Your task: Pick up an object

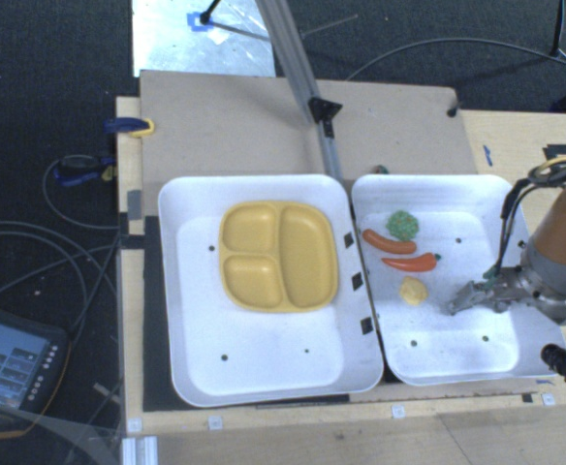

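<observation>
In the right bin (457, 356) lie a green broccoli piece (403, 225), an orange-red sausage (389, 243), a red chili pepper (411, 262) and a small yellow lemon-like piece (413, 292). My gripper (462, 302) hangs low over the middle of that bin, just right of the yellow piece and a short gap away from it. The arm comes in from the right edge. Nothing shows between the fingers, and their spread is too small to read.
The left bin (196, 356) holds a yellow divided plate (278, 256) in its upper half. A grey pole (293, 56) slants across the bench toward the gap between the bins. Cables and a tablet lie on the floor at left.
</observation>
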Robot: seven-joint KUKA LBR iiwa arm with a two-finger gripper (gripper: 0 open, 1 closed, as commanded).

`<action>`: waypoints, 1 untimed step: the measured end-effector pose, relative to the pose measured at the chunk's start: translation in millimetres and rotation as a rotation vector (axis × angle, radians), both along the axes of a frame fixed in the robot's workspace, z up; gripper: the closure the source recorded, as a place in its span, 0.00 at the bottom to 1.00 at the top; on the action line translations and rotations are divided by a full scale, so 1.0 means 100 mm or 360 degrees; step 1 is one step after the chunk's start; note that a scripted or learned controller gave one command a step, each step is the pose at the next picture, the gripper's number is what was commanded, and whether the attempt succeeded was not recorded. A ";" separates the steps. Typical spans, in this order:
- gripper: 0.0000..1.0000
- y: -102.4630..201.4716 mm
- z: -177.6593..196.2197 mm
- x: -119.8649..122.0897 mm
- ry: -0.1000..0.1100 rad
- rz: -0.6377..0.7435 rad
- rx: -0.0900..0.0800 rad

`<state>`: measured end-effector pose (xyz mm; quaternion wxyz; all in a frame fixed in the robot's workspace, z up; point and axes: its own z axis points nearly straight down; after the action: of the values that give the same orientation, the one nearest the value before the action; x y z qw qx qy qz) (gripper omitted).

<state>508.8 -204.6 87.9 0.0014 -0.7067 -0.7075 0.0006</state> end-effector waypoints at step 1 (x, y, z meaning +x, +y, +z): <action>1.00 -0.01 0.14 0.02 -0.0010 -0.0001 -0.0003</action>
<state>510.6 -205.2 101.4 -0.0014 -0.7070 -0.7072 -0.0010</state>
